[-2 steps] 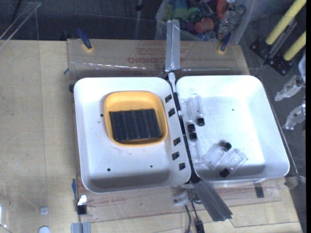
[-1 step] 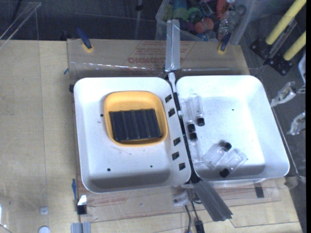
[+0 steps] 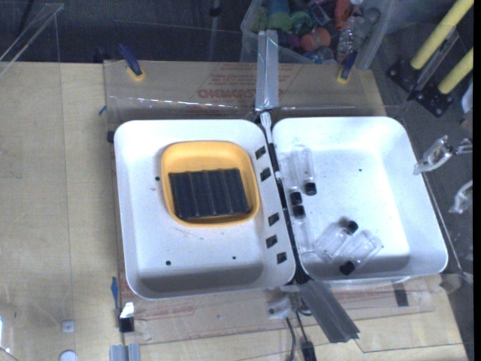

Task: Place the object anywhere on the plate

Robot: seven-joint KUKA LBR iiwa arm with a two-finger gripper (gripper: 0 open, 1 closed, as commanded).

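**Desk:** How far along are you?

**Operator:** Going from the left: the left bin [image 3: 135, 201] holds the yellow plate [image 3: 171, 160], and a dark ribbed block [image 3: 209, 192] lies flat on it, inside the rim. If that block is the object, I'd call the placing done. In the right bin [image 3: 391, 164] I count about 3 clear bottles [image 3: 347, 244] with black caps, near the divider and the front wall, well apart from the plate.

**Desk:** And the gripper?

**Operator:** I can't tell whether it's open or has hold of anything. There are metal parts [image 3: 436, 155] at the right edge, but I can't say what they are.

**Desk:** The surroundings?

**Operator:** There's a pale wooden bench [image 3: 52, 201], and behind it a clear tub of coloured toys [image 3: 316, 10] on dark floor. 2 yellow tubes [image 3: 449, 22] are at the far right.
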